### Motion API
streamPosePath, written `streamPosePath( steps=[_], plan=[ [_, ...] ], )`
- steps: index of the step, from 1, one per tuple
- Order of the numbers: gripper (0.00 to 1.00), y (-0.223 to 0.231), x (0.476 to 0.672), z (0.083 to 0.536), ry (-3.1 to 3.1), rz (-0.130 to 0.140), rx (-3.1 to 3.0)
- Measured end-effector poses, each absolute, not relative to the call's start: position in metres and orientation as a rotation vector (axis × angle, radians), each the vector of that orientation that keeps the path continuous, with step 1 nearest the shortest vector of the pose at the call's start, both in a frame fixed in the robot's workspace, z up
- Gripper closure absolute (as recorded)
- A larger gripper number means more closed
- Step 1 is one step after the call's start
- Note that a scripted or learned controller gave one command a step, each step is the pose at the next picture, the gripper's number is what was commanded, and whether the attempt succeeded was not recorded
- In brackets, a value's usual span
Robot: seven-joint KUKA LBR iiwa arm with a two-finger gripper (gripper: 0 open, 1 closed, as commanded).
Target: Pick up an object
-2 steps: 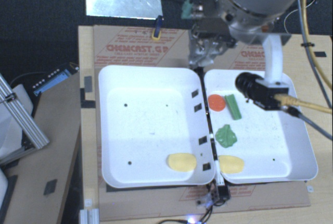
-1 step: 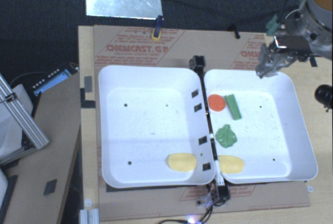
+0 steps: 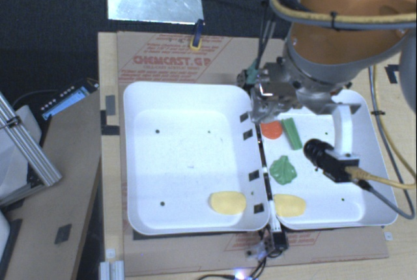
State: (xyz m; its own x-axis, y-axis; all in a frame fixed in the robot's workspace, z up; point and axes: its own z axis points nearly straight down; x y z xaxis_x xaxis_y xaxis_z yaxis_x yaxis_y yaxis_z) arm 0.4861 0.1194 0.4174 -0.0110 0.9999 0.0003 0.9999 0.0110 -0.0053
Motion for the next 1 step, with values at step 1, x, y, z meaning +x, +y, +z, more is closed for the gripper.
streamPosePath(
  steps=[1],
  plan=[
    [1.0,0.1244,0.4868,0.5424,-2.233,-0.024,-2.221]
  ],
)
